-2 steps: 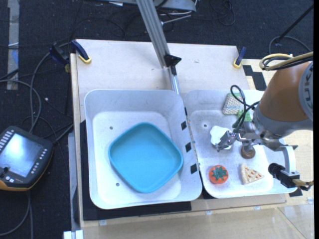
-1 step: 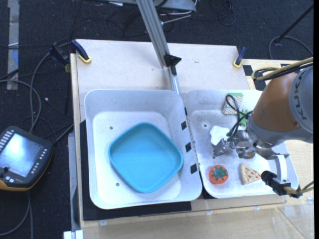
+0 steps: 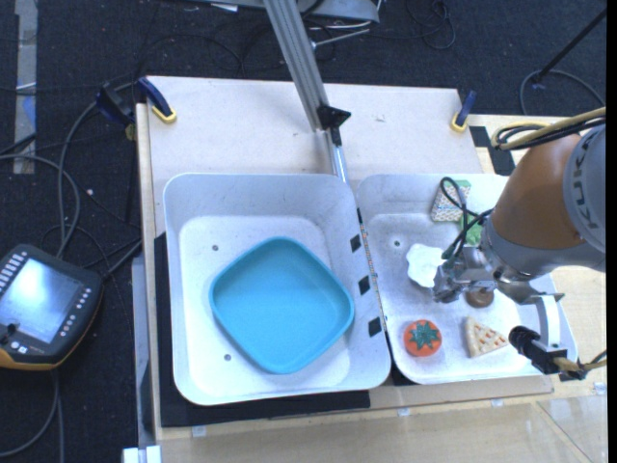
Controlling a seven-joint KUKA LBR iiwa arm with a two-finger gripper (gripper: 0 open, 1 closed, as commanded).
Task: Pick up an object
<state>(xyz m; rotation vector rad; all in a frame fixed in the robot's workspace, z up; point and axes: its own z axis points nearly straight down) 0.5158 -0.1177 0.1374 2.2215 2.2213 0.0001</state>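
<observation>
1. Hovering low over the right bin [image 3: 386, 230], the gripper [image 3: 451, 285] is sitting between several loose things; whether the jaws are spread or pressed together cannot be told from this slanted view.
2. Lying nearest, the white lump [image 3: 422, 261] is touching or just overlapping the jaws on their left, far side, with no clear long axis.
3. Sitting just beside the jaws on the right, the brown disc [image 3: 479, 298] is partly tucked under the wrist.
4. Resting near the jaws on the front side, the tomato [image 3: 422, 338] and the wedge [image 3: 484, 339] are lying apart from each other.
5. Judging from this layout, the lump is looking like the likeliest target, calling for a small shift leftward.
6. Occupying the left bin [image 3: 183, 210], the blue tray [image 3: 281, 304] is lying well apart from the jaws.
</observation>
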